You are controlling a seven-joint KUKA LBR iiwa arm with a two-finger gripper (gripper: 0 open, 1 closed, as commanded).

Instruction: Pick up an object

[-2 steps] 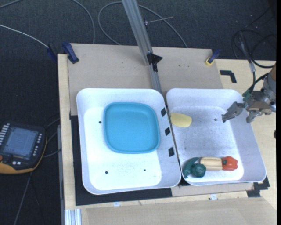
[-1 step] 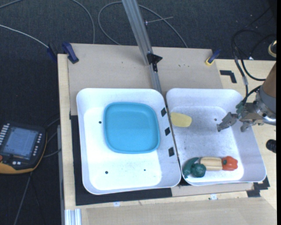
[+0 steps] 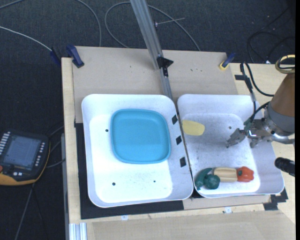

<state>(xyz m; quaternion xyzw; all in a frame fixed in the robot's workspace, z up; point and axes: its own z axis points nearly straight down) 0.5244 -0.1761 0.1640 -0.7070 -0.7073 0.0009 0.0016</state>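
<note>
White bins: 2 | blue plate (image 3: pixel 140 136): 1 | yellow piece (image 3: pixel 193 127): 1 | toy vegetables (image 3: pixel 225 176): 1 cluster | fingers (image 3: pixel 243 138): spread, holding nothing

I see arm entering from right edge of view, wrist section tan-orange above grey collar. End effector (image 3: pixel 244 137) at arm's low left end, pointing left and slightly down. Two fingers (image 3: pixel 234 139) visible, spread apart, nothing between them. Dark cables loop along wrist, upper right.

Handheld control pendant (image 3: pixel 21 157) on dark floor, loose cables (image 3: pixel 117 14), blue clamps (image 3: pixel 75 56)
</note>
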